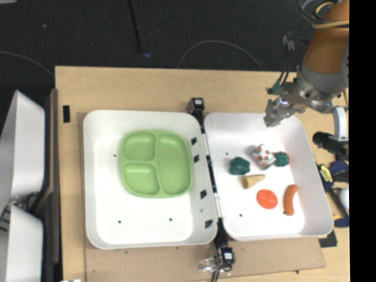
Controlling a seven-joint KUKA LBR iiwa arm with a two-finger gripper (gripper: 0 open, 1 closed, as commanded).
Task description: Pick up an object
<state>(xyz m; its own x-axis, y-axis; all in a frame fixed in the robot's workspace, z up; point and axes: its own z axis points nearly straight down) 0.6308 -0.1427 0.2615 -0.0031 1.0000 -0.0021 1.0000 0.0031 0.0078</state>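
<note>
**Five toys bunched below the hovering gripper**

Whether the gripper [275, 117] was spread or closed, I cannot tell. The crumpled white toy [262, 155] lay just below it, touching the green toy [281, 158]; a descent might snag both.

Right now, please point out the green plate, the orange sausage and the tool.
Green plate [157, 163]: camera view, on its middle divider.
Orange sausage [289, 199]: camera view, on its middle.
Tool [274, 117]: camera view, at its tip.
</note>
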